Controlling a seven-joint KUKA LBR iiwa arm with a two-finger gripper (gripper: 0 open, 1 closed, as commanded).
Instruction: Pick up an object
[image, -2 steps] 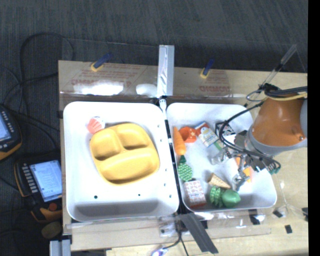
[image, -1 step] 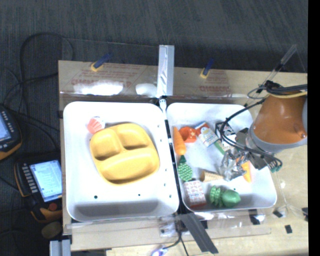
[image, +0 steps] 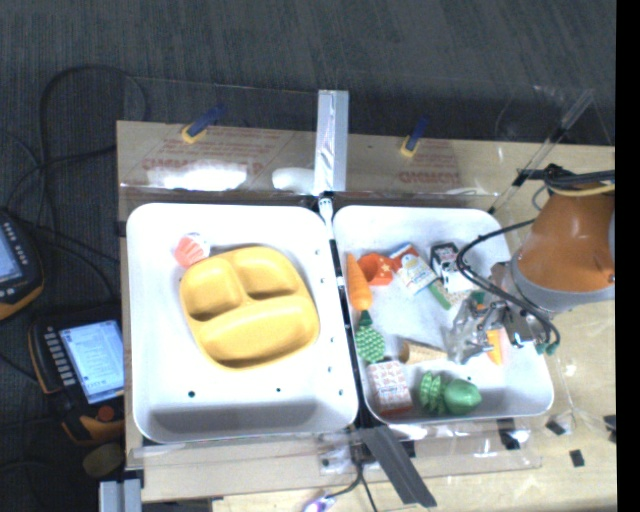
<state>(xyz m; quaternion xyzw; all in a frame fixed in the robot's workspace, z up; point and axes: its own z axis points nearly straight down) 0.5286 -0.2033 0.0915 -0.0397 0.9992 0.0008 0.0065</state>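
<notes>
Your gripper (image: 470, 338) hangs low in the right bin (image: 520, 400) — I cannot tell its grip from here. The cone (image: 422, 351) lies just to its left, long axis pointing toward it; the green toy (image: 447, 394) sits just below — the carrot (image: 357, 283) farther left

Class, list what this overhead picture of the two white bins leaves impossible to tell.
- Whether the robot's hand is open or gripping: cables and blur obscure it in the camera view.
- The small pink-and-white object: partly hidden behind the yellow compartment tray, too small to identify.
- The printing on the small white packet: too small to read.
</notes>
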